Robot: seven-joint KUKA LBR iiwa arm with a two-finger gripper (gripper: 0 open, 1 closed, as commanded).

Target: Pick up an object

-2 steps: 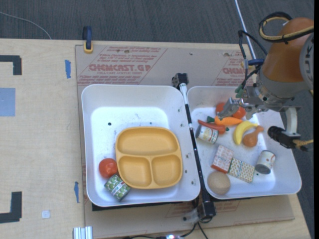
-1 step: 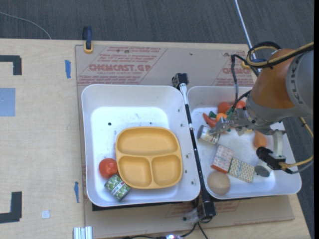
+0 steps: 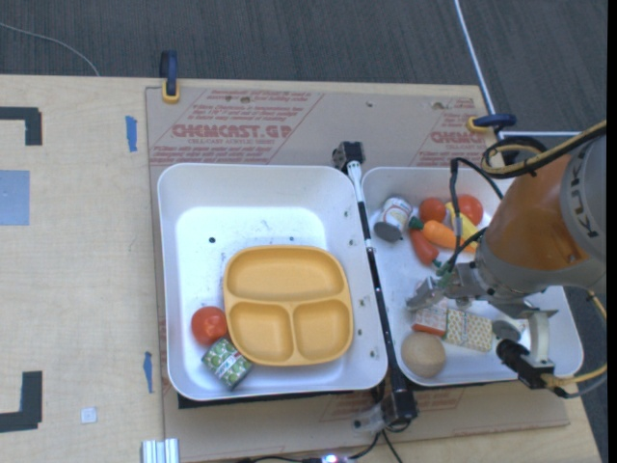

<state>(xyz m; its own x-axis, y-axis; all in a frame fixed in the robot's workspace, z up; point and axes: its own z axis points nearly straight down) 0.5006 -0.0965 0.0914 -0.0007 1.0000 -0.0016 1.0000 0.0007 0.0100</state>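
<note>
From above and at a slant, the arm [image 3: 540, 230] comes in from the right and hangs over the right bin [image 3: 569, 350], its orange band covering much of that bin's upper right part. The claw [image 3: 439, 292] sits low over the middle of the bin, pointing left toward the divider between the bins. Whether it is spread or pressed together cannot be told here, since the metal parts blur into the clutter beneath, and nothing can be seen pinched in it.

Just below the claw lies a speckled cracker-like block [image 3: 466, 330] with a red edge, and below that, against the bin's near wall, a round beige ball [image 3: 422, 353]. Above the claw sit an orange carrot [image 3: 439, 232], a red pepper-like piece [image 3: 423, 249], two red tomatoes [image 3: 434, 208] beside a yellow item, and a small grey and white can [image 3: 391, 217] toward the upper left corner. The things are packed close, so the claw has little open room; the barest floor is a strip to its left along the divider wall.

Well to the claw's left, across the divider, the left bin [image 3: 183, 220] holds a yellow divided plate [image 3: 287, 303] with three compartments. A red tomato-like ball [image 3: 207, 324] and a green and white packet [image 3: 226, 363] sit just off the plate's lower left edge. The upper part of that bin's floor is bare white, the widest free space in sight.
</note>
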